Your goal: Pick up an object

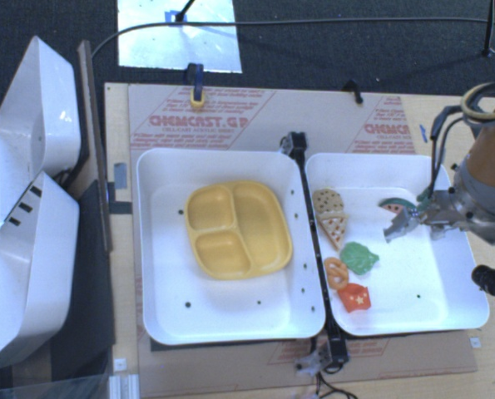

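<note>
Arm (488,173) low over right bin (447,306) (angled)

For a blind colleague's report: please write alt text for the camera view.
The gripper hangs over the right bin beside a watermelon-slice toy. Along that bin's left side lie more small toy foods. The left bin bears a yellow divided plate.

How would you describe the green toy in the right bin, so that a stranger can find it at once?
Look in the right bin, on its left side, where small toys lie in a column. The green toy is a lumpy piece beside the pretzel and above the red piece. It is the only all-green thing in that column.
</note>
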Controlling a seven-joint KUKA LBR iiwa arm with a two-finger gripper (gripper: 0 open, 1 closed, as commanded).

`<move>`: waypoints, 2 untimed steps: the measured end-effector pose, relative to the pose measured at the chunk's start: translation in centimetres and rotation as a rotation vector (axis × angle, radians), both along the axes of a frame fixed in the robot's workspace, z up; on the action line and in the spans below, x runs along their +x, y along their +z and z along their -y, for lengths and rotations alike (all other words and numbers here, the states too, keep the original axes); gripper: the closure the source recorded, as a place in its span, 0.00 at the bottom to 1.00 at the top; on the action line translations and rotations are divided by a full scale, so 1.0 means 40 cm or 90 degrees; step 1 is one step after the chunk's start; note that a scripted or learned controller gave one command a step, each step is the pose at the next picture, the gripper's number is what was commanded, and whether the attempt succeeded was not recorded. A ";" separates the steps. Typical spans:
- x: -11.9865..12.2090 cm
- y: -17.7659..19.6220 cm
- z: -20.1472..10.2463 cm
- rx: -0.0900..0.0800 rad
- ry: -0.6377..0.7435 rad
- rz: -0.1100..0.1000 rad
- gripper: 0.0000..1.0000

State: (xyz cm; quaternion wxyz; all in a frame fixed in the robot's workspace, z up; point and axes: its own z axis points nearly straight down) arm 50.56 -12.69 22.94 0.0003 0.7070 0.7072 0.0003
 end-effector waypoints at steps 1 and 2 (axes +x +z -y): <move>0.001 0.026 0.000 0.000 0.000 0.001 1.00; 0.010 0.085 -0.101 0.000 0.002 0.001 1.00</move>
